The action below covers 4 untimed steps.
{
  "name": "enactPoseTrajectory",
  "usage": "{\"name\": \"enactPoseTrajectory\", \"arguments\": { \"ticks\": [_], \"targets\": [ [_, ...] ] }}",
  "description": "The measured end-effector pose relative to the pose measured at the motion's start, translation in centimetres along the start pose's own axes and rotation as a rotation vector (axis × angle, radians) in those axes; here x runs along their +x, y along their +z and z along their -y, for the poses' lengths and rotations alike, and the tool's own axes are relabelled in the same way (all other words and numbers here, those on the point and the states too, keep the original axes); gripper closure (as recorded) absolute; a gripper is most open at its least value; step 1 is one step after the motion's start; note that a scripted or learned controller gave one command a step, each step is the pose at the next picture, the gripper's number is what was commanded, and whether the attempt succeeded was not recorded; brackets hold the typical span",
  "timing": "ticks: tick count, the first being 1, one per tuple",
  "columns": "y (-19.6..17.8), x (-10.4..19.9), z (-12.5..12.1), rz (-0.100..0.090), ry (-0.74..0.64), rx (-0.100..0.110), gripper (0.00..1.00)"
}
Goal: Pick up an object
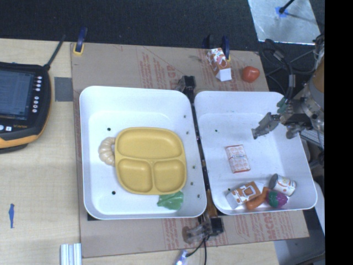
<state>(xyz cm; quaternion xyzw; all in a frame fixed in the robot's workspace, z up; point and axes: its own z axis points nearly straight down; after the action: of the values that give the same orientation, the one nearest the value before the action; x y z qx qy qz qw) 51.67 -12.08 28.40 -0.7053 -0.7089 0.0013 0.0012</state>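
1. Small pink carton (237, 158): lying flat mid-frame in the right bin (220, 112), long axis running roughly up-down the frame.
2. Gripper (276, 127): hovering at the bin's upper right, fingers looking spread with nothing between them; the carton is sitting below-left of it, apart.
3. Yellow tray (150, 160): occupying the left bin.

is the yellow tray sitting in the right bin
No, the yellow tray lies in the left bin; the right bin holds a small red box and other small items.
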Motion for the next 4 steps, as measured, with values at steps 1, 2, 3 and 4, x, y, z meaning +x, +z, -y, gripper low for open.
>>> {"name": "enactPoseTrajectory", "arguments": {
  "ticks": [1, 2, 3, 4],
  "targets": [
    [15.5, 2.5, -2.0, 0.0, 0.0, 0.003, 0.0],
    [19.3, 1.9, -3.3, 0.0, 0.0, 0.003, 0.0],
    [19.2, -0.5, -1.8, 0.0, 0.0, 0.002, 0.0],
    [18.3, -0.6, -1.7, 0.0, -0.004, 0.005, 1.0]
  ]
}}
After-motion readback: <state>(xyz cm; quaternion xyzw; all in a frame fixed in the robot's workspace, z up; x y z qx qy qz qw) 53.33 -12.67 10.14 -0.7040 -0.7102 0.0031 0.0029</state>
